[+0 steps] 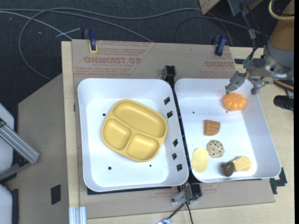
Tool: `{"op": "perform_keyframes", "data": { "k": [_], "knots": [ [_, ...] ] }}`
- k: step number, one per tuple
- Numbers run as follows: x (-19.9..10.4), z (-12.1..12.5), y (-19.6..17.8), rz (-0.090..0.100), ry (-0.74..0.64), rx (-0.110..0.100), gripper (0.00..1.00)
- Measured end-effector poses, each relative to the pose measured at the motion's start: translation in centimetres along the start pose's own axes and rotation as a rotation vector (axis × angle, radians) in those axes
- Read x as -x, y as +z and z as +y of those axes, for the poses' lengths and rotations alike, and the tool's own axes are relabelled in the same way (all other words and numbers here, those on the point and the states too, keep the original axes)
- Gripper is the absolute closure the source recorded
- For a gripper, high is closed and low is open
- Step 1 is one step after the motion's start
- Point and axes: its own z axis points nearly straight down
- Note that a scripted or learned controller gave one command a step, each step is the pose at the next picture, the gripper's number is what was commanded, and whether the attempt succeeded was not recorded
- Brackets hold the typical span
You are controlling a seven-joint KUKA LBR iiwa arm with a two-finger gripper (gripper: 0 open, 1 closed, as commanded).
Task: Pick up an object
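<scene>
In the right bin (pixel 261 134) lie several toy foods. An orange pumpkin-like piece (pixel 234 101) sits near the far edge. Nearer the front are a small brown wedge (pixel 211 127), a speckled cookie (pixel 215 148), a pale yellow oval piece (pixel 200 160) and a brown and yellow shell-shaped piece (pixel 237 165). My gripper (pixel 245 83) hangs just above and behind the orange piece, fingers spread to either side, open, nothing between them. The arm's orange band shows at the top right.
The left bin (pixel 88 125) holds a yellow divided plate (pixel 134 129). A black clip strip runs between the bins. Blue clamps (pixel 93 45) pin the cardboard base at the back. Cables lie on the dark floor behind.
</scene>
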Motion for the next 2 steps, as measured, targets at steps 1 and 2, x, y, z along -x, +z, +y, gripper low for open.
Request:
{"op": "perform_keyframes", "data": {
  "k": [1,2],
  "knots": [
    [0.0,0.3,-0.8,-0.003,-0.003,0.014,0.0],
    [0.7,0.9,4.2,-0.002,-0.003,0.01,0.0]
  ]
}}
